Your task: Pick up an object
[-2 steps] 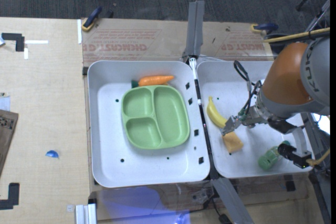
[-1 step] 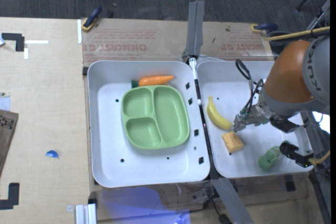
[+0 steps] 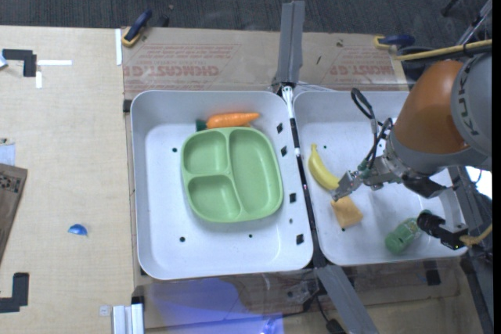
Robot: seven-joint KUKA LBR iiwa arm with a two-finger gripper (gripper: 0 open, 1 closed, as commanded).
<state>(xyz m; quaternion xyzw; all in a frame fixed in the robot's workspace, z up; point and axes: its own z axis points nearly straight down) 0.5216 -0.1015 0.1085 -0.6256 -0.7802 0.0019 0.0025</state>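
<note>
- The counter (image 3: 63, 168) at far left carries a small blue item (image 3: 77, 230) well apart from both bins; it plays no part in the present step.
- The left bin (image 3: 156, 192) holds a green divided plate (image 3: 232, 174) with three compartments, none of which contains anything. An orange carrot (image 3: 232, 120) lies just beyond the plate's far rim, close to or touching it.
- The right bin (image 3: 344, 129) holds three loose candidates. A yellow banana (image 3: 320, 170) lies near the divider between the bins. A tan block, possibly a bread piece (image 3: 347, 213), sits just below the banana's lower end. A green object (image 3: 402, 236), too blurred to name more exactly, lies further right, near the front rim.
- The gripper (image 3: 349, 185) is lowered into the right bin, directly between the banana's lower end and the tan block. The state of the jaws cannot be determined; the tip is small and dark against the objects, and nothing is clearly seen between the jaws.
- Step in hand, as a judgement: final approach to a grasp, with the banana end or the tan block as the likely target. No object appears lifted.
- Next move, as a judgement: settle on one target, centre the jaws over it, close, then raise straight up. The two objects lie close together, so a poorly centred closure may push one aside or catch both.
</note>
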